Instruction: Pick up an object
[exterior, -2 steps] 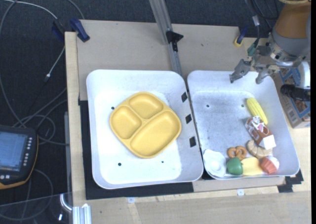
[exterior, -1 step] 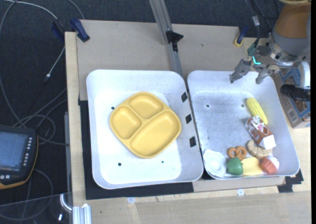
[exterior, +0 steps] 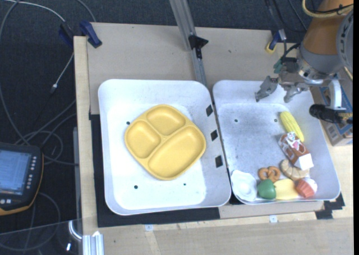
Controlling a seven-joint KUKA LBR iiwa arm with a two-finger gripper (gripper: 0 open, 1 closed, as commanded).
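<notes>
My gripper (exterior: 277,94) hangs over the far rim of the right bin (exterior: 247,136), fingers spread open with nothing between them. A yellow corn cob (exterior: 291,125) lies just below and to the right of it. Further toward the front right corner sit a brown and white cake piece (exterior: 295,148), a pretzel (exterior: 268,173), a green pepper (exterior: 267,190), a yellow piece (exterior: 285,189), a red piece (exterior: 307,188) and a white shell-like item (exterior: 243,183).
The left bin (exterior: 112,136) holds a yellow divided plate (exterior: 164,141). A slanted metal pole (exterior: 182,7) rises behind the bins. Blue clamps (exterior: 90,33) grip the bench's far edge. A tablet (exterior: 17,176) lies on the floor at left.
</notes>
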